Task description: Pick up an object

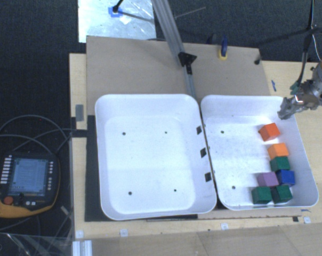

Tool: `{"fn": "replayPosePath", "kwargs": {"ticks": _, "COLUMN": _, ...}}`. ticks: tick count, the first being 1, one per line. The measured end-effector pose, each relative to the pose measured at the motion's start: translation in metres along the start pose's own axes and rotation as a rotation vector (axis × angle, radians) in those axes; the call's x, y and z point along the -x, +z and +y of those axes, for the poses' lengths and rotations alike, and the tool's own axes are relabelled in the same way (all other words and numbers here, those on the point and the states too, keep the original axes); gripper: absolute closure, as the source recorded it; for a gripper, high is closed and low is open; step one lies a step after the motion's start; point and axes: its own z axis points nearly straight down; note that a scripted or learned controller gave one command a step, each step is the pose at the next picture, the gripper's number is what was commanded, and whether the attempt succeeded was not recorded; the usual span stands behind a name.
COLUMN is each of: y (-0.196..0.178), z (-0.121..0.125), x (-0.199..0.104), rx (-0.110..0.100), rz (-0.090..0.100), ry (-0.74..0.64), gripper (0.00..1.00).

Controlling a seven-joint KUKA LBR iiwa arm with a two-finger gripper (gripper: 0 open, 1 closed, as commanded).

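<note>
Orange block (268,132) near the right bin's (246,103) far right corner looks light and rigid; grip its flat sides. End effector (287,109) hovers beside it, grip state unclear.

Two white bins (150,103), black-dotted floors. Blocks: red-orange (268,132), orange (278,150), dark green (280,163), blue (286,177), purple (267,179), two green (262,195). Tan counter (134,63), dark carpet (33,36).

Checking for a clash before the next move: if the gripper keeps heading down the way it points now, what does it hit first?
Probably the right bin's upper right rim, since the gripper hangs over it; the orange block sits just beyond. Height is unclear.
</note>
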Motion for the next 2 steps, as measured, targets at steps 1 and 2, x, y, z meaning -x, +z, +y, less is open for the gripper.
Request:
{"fn": "replayPosePath", "kwargs": {"ticks": 1, "y": -0.01, "z": 0.001, "x": -0.051, "rx": -0.002, "rz": 0.003, "ry": -0.005, "gripper": 1.0}}
{"fn": "replayPosePath", "kwargs": {"ticks": 2, "y": -0.003, "z": -0.004, "x": -0.095, "rx": -0.004, "rz": 0.003, "ry": -0.004, "gripper": 1.0}}
